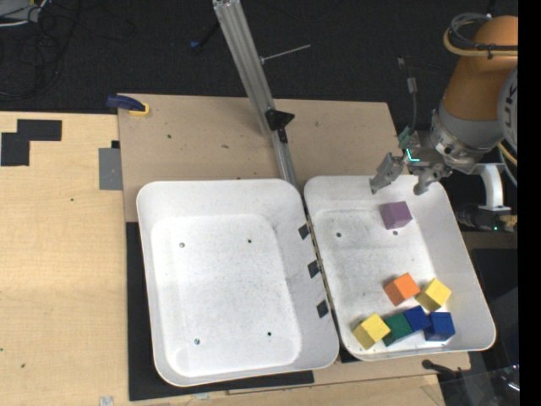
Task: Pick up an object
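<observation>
Camera view, fingers [404,178] seemingly spread and empty, above purple cube [396,215] in right bin [473,269]

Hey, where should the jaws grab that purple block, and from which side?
Probably from straight above, closing across two opposite flat sides of the purple block. It sits alone on the right bin floor, apart from the clustered blocks, so both sides look free. The gripper hangs just above it.

Purple cube [396,215]: alone in upper part of right bin [473,269], resting flat. Orange cube [401,288], two yellow cubes [437,294] [370,330], green cube [397,325], two blue cubes [418,317] [440,326]: clustered near bin's lower corner, several touching.
</observation>
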